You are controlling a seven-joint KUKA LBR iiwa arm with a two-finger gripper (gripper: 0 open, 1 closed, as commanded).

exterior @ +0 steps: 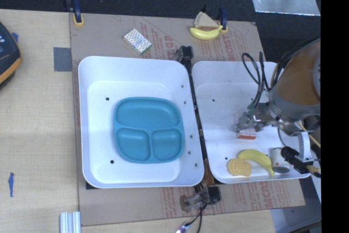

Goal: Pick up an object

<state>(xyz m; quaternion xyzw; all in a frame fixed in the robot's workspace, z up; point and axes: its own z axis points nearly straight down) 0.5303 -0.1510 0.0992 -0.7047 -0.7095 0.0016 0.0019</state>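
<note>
Treating as the likely target the small red-and-white item (pixel 246 132), lying on the floor of the right bin (pixel 223 84), about midway between that bin's far and near edges and toward its right side. Appearing flat and small; too blurred for naming.

Judging handling: probably light and low-lying, so likely sliding on the smooth white floor instead of lifting. Advising a grip across the narrower span, coming straight down with the tips reaching the bin floor. Expecting little height to grip; guarding against a skidding miss.

Positioning of the hand (pixel 250 120): sitting directly over the item, at or just above it, at the end of the grey arm (pixel 294 84) reaching in from the bench's right edge. Opening of the hand: cannot tell from this view. Contact with the item: also cannot tell; not counting it as held.

Noting alternatives in the same bin: a banana (pixel 257 159) lying near the bin's near edge, curved, probably stiff and easy to span across its middle; a ridged yellow piece (pixel 238 167) just beside it, toward the near-left corner.

Moving outward: the left bin (pixel 98 90) carrying a blue divided plate (pixel 148 129) at its centre. Lying on the bench (pixel 32 117) beyond the bins' far edges: a second banana (pixel 205 33) and a patterned packet (pixel 137 40), well apart from the hand.
</note>
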